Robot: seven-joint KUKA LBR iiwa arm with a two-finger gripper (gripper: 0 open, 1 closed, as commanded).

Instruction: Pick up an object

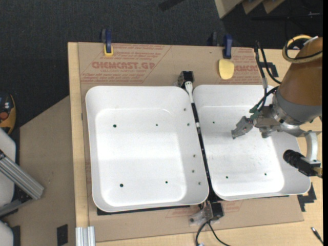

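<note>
My gripper (242,128) hangs over the right bin (220,99), above its middle and a little toward its right side, pointing down and to the left. I see nothing held in it. The grey arm with its orange band (305,78) comes in from the right above that bin's right edge. A small yellow object (226,68) lies on the cardboard just beyond the right bin's far rim, apart from the gripper.
The left bin (97,137) sits beside the right one, with a black strip (197,132) between them. Blue clamps (107,37) hold the cardboard's far edge. A black cylinder (297,160) sticks out at the right bin's right rim.
</note>
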